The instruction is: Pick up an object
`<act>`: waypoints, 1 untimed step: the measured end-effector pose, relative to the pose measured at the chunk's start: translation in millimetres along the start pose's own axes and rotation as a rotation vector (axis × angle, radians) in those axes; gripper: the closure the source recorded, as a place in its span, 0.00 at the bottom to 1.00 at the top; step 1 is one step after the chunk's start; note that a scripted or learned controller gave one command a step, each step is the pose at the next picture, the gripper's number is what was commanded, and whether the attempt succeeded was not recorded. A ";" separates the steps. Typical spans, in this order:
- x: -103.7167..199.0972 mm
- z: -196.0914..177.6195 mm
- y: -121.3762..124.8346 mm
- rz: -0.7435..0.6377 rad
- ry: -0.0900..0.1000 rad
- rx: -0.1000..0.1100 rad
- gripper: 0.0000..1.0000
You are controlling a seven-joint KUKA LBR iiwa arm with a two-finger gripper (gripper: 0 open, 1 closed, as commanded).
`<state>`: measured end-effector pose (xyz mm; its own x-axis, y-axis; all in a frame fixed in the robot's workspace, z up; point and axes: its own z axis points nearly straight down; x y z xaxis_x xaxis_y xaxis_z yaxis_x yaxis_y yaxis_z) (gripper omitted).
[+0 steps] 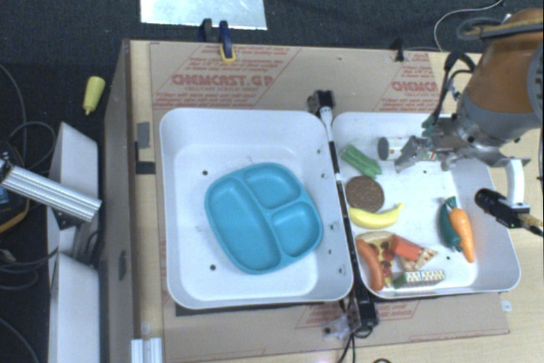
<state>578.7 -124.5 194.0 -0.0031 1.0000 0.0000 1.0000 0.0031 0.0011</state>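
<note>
Reaching arm: gripper [414, 154] low over the right bin's [493, 268] upper part; finger spread cannot be told, nothing seen held.
Objects: green piece [359, 159], brown disc [365, 193], banana [375, 217], carrot [461, 231], all in the right bin.
Left bin [183, 183]: blue divided tray [262, 217].

Divided plate [262, 217] in the left bin [191, 140]. In the right bin [501, 259]: banana [374, 217] in front of cookie [365, 193], carrot [461, 232] farther right.
</note>
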 end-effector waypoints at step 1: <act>10.2 101.8 -28.0 0.002 0.000 -0.002 0.00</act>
<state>550.8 -114.4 92.1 -0.0014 1.0000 0.0001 1.0000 0.0014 0.0034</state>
